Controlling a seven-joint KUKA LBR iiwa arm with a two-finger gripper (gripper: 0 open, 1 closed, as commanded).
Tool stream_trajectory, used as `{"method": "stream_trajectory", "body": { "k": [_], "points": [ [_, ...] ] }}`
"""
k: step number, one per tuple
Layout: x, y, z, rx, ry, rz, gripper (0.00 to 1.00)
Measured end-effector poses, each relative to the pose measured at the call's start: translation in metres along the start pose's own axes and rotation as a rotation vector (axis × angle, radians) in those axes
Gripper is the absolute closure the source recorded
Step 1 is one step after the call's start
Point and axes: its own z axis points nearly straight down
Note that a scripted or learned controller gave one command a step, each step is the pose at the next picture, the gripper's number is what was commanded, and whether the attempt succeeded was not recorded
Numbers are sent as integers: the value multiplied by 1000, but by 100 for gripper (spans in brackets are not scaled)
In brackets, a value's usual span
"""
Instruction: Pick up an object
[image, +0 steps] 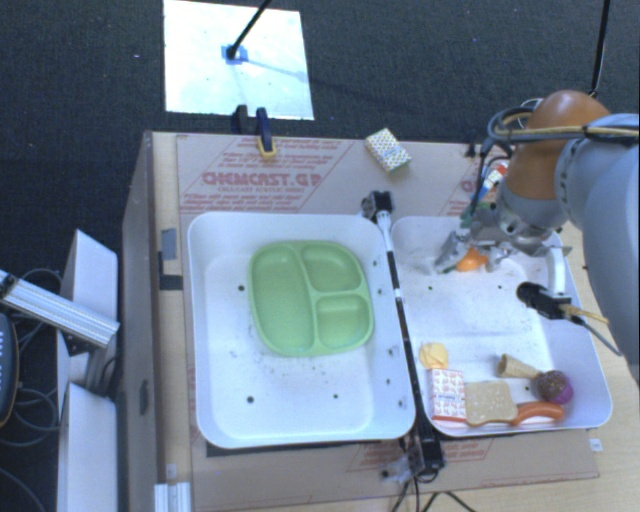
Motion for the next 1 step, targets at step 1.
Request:
{"method": "stream_trajectory", "body": {
  "k": [1],
  "points": [
    [0, -1, -8, 8, 2, -1, 100]
  ]
}}
